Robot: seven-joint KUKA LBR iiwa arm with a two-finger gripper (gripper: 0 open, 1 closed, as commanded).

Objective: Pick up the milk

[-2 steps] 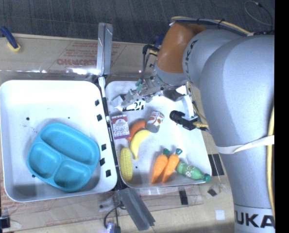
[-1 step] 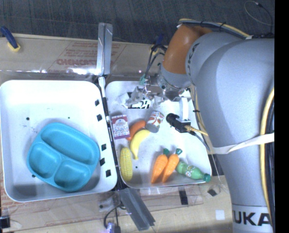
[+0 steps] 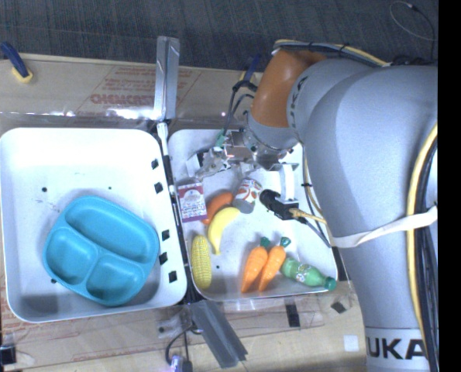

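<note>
The milk [image 3: 191, 203] is a small red and white carton lying against the left wall of the right bin [image 3: 320, 242]. My gripper [image 3: 235, 161] hangs over the upper part of that bin, up and to the right of the carton and apart from it. Its metal head is partly hidden under the grey wrist with the orange band [image 3: 280, 91]. Just below the gripper lies a small white and red cup-like item [image 3: 248, 193].
The right bin also holds an orange piece [image 3: 218, 202], a banana [image 3: 223, 225], a corn cob [image 3: 201, 260], two carrots [image 3: 261, 264] and a green bottle [image 3: 305, 273]. A blue divided plate [image 3: 100, 248] lies in the left bin [image 3: 29, 161].
</note>
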